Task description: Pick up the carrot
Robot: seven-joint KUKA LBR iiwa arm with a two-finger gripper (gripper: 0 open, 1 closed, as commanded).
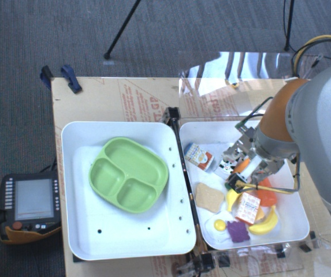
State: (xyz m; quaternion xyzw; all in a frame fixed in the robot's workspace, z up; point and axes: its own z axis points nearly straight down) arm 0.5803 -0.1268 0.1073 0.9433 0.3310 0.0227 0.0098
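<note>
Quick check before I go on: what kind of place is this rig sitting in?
Most likely a robotics lab or test cell, not a kitchen. The bench sits on grey carpet with tripod legs behind it, a teach pendant lies on the floor beside it, and the right bin holds toy food.

The scene is being lit evenly from above. Glare is being thrown off the clear panel [234, 74]; detail is being slightly softened.

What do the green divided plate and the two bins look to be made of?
Green divided plate: probably moulded plastic, matte to satin, judging by its uniform colour and soft rounded compartment edges. The left shallow white bin and right shallow white bin: likely smooth plastic, with rounded corners and an even white surface; coated metal can't be ruled out.
</note>
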